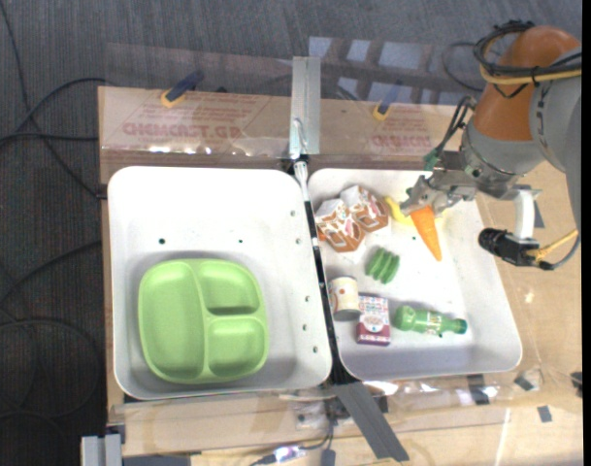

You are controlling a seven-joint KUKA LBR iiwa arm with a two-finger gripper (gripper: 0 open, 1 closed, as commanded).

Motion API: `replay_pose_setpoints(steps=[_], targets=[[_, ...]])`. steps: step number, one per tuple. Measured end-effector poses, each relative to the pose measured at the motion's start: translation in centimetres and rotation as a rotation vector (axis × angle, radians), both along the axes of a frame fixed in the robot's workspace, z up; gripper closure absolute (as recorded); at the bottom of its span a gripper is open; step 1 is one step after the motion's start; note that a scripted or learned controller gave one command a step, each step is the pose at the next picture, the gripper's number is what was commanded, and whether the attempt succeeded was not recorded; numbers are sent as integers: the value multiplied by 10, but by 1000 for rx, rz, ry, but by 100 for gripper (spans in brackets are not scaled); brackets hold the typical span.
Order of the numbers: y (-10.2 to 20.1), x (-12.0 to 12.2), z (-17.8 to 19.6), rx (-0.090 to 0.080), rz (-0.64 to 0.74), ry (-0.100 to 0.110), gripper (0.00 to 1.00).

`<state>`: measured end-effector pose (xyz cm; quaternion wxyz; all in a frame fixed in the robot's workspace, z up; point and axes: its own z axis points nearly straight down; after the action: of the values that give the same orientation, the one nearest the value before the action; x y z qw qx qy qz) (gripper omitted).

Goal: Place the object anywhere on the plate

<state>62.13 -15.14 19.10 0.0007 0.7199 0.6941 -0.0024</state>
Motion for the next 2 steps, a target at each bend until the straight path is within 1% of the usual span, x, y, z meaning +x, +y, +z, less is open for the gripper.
replay_pose_setpoints(steps=[1, 2], targets=[[64, -21, 7, 4, 150, 0, 100], [134, -69, -9, 5, 101, 2, 100]])
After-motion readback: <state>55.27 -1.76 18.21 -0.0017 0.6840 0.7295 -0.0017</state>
